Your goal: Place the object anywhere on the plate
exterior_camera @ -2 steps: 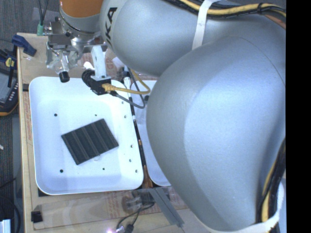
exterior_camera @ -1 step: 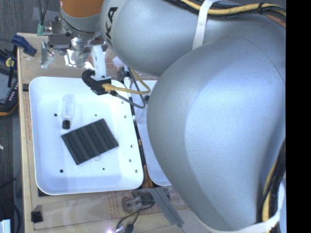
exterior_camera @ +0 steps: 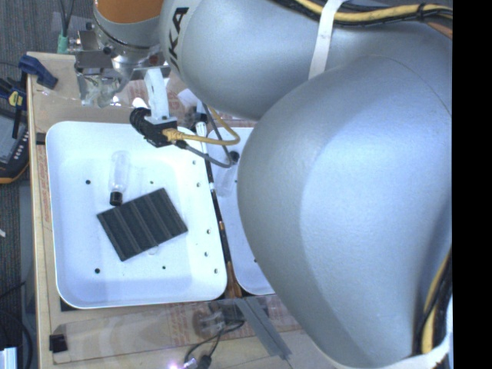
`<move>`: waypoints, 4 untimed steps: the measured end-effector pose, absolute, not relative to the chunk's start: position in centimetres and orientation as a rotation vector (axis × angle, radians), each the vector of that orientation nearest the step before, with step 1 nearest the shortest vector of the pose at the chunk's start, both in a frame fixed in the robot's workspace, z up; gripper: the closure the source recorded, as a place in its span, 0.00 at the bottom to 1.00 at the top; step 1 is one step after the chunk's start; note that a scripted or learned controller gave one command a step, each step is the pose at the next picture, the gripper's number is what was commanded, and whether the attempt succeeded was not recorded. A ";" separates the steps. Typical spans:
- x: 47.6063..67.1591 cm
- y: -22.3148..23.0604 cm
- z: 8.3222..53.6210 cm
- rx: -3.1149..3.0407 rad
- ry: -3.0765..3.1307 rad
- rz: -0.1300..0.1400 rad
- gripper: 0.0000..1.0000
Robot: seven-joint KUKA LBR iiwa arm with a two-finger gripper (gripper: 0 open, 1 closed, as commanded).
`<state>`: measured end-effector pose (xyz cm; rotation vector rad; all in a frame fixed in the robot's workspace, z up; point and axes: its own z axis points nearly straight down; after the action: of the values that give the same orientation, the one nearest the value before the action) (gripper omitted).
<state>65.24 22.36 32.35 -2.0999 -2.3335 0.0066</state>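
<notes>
— Vial (exterior_camera: 119,177) lies in the left bin (exterior_camera: 61,206), just above the dark ribbed plate (exterior_camera: 143,223), apart from it.

— And your tool (exterior_camera: 100,83)?

— Beyond the bin's far rim; whether it's apart or together, you cannot tell. Come down squarely over the vial first.

We see a wooden bench (exterior_camera: 115,333) whose pale, scuffed top shows along the near edge and the left side of the white bins, with a blue clamp (exterior_camera: 37,71) gripping its far left corner. Beyond the bench we make out dark grey carpeted floor (exterior_camera: 31,14), and a black-and-yellow device (exterior_camera: 14,141) sits at the left edge. Light falls evenly, casting soft shadows.
</notes>
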 end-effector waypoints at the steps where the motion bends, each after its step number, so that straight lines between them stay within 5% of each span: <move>1: 65.2 22.4 32.3 -2.098 -2.334 0.007 0.00; 2: 65.1 22.7 33.2 -2.085 -2.345 0.010 1.00; 3: 57.5 14.6 39.3 -1.823 -2.556 0.002 1.00; 4: 62.3 16.7 42.6 -0.790 -3.045 -0.001 1.00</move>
<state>62.29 16.70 42.65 -0.7902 -3.0447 -0.0015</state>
